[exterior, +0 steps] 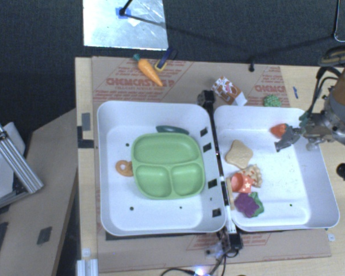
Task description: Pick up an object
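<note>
Here, camera view. Gripper (286, 139): over the right bin (319, 183), near its far right side; whether its fingers are apart or together cannot be told. Orange-red toy (278, 130): touching the gripper tip on its far left. Tan bread-shaped piece (238, 153): left of the gripper, a little nearer. Red-and-cream toy (245, 180) and purple grape toy (250, 204): nearer and left. Green divided plate (165, 165): left bin (112, 211), well away to the left. Toy carrot (149, 71): on the bench beyond that bin.
</note>
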`<state>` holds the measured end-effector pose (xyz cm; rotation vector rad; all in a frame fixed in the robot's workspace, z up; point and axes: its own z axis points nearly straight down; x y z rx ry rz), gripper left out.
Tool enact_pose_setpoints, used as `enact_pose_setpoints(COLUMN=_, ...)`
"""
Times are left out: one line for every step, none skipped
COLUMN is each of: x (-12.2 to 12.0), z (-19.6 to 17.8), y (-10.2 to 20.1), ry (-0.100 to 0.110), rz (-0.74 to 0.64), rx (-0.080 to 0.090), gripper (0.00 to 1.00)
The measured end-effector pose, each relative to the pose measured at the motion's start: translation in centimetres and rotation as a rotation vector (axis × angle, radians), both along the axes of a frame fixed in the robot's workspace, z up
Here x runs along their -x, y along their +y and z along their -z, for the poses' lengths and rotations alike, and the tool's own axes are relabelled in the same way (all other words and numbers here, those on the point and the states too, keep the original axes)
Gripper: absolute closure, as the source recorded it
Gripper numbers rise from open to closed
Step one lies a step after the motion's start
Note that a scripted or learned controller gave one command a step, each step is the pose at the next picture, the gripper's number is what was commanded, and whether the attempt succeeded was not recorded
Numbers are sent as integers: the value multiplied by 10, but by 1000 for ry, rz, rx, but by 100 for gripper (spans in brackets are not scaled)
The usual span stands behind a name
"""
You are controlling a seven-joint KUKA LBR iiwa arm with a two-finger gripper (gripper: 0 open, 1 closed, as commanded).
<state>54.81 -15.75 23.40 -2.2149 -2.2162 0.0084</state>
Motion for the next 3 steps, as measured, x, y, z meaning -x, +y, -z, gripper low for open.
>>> enact_pose_setpoints(x=-2, z=-6, y=0, ry=-11, rz=-3, rx=2, gripper=0)
enact_pose_setpoints(x=-6, z=36, y=2, ry=-8, rz=-1, rx=1, gripper=0)
enact_pose_setpoints(x=-2, z=99, y=-1, ry=-6, rz=0, rx=1, gripper=0)
